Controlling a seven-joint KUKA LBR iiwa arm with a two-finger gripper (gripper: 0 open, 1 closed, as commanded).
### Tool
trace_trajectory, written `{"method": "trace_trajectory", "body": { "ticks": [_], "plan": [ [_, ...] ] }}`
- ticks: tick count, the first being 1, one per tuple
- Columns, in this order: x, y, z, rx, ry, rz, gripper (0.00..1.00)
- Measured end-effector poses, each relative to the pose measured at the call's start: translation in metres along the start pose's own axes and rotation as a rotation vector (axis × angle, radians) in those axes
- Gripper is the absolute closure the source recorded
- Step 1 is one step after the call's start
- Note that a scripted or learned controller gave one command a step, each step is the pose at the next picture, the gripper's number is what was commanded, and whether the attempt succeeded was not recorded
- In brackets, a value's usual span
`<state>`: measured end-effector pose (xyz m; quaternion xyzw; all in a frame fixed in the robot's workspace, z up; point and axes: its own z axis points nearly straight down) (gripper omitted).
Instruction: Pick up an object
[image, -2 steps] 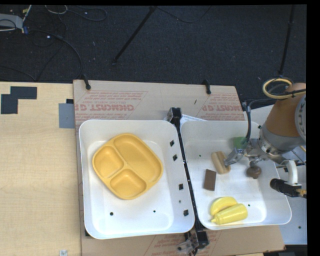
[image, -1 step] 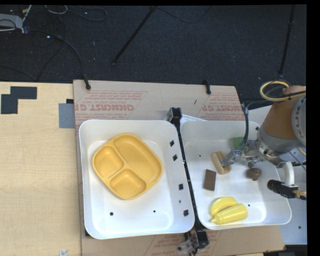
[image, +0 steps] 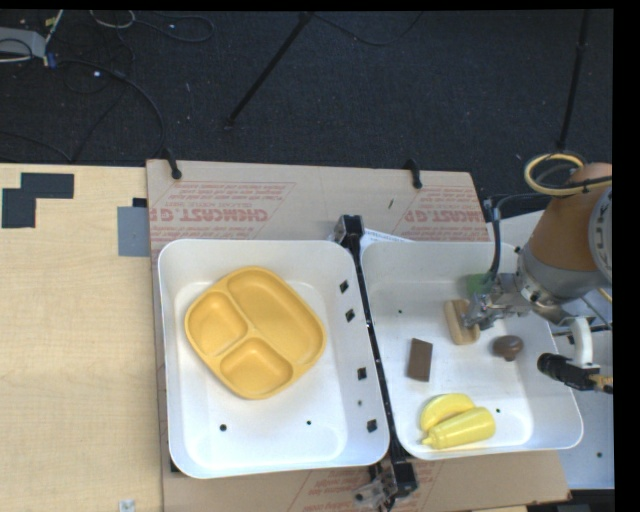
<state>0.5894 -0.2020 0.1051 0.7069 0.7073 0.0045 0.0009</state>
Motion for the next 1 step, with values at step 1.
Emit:
{"method": "trace_trajectory", "body": {
  "ticks": [1],
  "plan": [
    [0.0013, -0.0015, -0.0627, 0.007, -0.006, -0.001, 1.00]
  ]
}}
